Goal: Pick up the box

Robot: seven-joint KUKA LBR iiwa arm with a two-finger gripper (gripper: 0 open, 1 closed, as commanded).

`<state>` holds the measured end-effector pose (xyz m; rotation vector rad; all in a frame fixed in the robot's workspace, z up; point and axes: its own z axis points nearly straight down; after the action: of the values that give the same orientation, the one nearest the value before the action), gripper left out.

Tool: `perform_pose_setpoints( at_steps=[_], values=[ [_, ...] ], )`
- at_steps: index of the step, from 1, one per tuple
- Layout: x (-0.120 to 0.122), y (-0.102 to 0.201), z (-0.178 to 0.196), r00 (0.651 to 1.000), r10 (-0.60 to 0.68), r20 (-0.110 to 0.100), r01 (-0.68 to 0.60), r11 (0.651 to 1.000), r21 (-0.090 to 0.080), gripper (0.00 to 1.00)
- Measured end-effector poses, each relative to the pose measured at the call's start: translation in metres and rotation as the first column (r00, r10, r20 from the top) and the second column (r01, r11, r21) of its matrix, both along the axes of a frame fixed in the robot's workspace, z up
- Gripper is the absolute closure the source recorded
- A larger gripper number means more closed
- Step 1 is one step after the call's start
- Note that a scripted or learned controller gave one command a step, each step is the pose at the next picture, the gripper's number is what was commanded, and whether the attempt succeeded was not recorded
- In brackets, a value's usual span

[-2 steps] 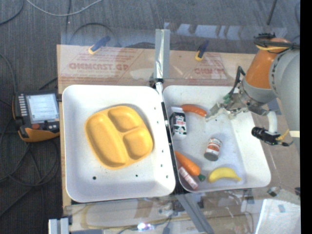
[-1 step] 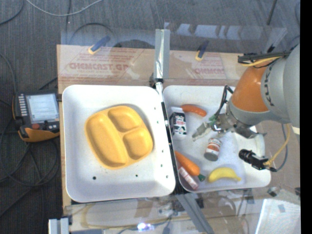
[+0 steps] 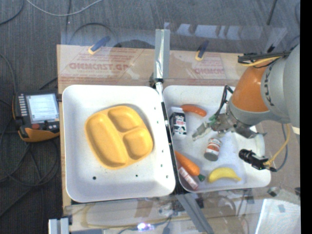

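gripper (image 3: 201, 130) hangs with fingers spread wide, gripping nothing, just right of the box (image 3: 179, 123). box lies at the right bin's (image 3: 253, 179) left wall, left of the bottle (image 3: 212, 148) and above the carrot (image 3: 188, 164).

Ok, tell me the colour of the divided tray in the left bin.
Yellow. The tray shows best in the camera view, lying in the left bin.
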<state>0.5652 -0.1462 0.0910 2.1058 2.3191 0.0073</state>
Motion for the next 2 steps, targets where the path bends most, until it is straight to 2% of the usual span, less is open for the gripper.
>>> perform_pose_setpoints(
  at_steps=[1,2],
  values=[
    [0.002,0.001,0.0103,1.0,0.001,0.005,-0.001,1.0,0.001,1.0],
    [0.0019,0.0008,0.0103,1.0,0.001,0.005,-0.001,1.0,0.001,0.0]
  ],
)
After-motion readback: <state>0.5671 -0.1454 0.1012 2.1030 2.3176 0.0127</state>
